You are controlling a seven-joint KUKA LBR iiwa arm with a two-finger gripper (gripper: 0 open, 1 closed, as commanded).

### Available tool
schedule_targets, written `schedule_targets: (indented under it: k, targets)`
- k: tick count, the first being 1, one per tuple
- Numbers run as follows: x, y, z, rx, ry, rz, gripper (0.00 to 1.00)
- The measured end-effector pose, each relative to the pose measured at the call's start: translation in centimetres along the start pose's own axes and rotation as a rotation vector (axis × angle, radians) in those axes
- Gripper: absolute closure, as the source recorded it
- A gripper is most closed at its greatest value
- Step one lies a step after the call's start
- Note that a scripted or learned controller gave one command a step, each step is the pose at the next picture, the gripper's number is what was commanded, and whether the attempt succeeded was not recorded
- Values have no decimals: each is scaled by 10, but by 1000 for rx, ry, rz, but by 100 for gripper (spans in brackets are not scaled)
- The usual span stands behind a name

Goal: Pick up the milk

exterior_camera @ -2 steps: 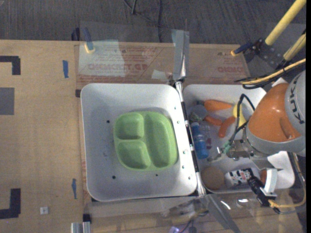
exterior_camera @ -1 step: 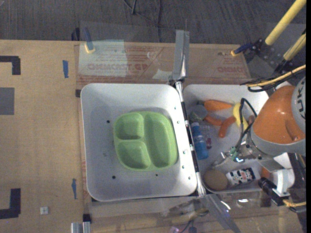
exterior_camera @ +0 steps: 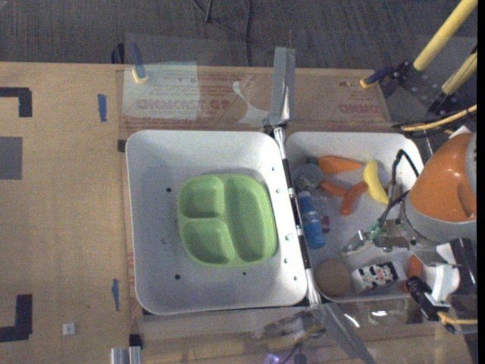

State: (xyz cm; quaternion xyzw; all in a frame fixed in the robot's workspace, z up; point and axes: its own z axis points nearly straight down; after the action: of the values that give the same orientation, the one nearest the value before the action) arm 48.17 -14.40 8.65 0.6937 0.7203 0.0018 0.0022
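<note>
Milk (exterior_camera: 377, 274) sits in the right bin (exterior_camera: 345, 145), a small white carton with dark marks, lying near the bin's front edge. The hand (exterior_camera: 379, 237) hangs just above it in the picture, close to the carton but with nothing seen between its fingers. I cannot tell how wide the hand is open, because the metal parts are small and blurry. Left of the hand lies a blue bottle (exterior_camera: 310, 220) along the bin's left wall. Below and to the left of the hand, beside the milk, is a round brown thing (exterior_camera: 333, 277). Farther up from the hand lie a banana (exterior_camera: 373, 181) and orange carrots (exterior_camera: 342, 164). Far to the left of the hand is the other bin (exterior_camera: 148, 165), with a green tray (exterior_camera: 226, 220) in it. Both bins rest on the wooden tabletop (exterior_camera: 61, 203).
</note>
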Motion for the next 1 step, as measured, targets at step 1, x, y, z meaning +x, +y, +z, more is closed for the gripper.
schedule_targets:
  k: [1]
  targets:
    - [32,0,0,1,-2,258,0]
